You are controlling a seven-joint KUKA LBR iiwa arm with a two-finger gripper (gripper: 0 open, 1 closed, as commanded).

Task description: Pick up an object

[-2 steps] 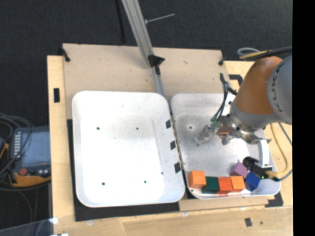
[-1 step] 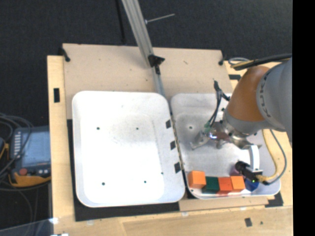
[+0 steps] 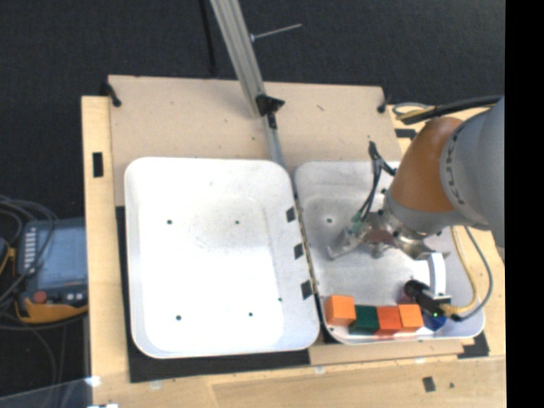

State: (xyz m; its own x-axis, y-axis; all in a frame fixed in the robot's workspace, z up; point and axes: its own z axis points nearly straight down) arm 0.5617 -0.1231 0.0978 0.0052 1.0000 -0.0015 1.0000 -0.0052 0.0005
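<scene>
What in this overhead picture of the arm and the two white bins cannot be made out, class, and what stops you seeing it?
- Pincer, camera view: too small and blurred to tell open from shut.
- Right bin, camera view: its right side is hidden beneath the arm.
- Blocks along the right bin's near wall, camera view: orange and green, packed together; exact count unclear.

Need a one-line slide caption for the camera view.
KUKA arm lowers its gripper into the right bin; orange and green blocks line its near edge.
</scene>
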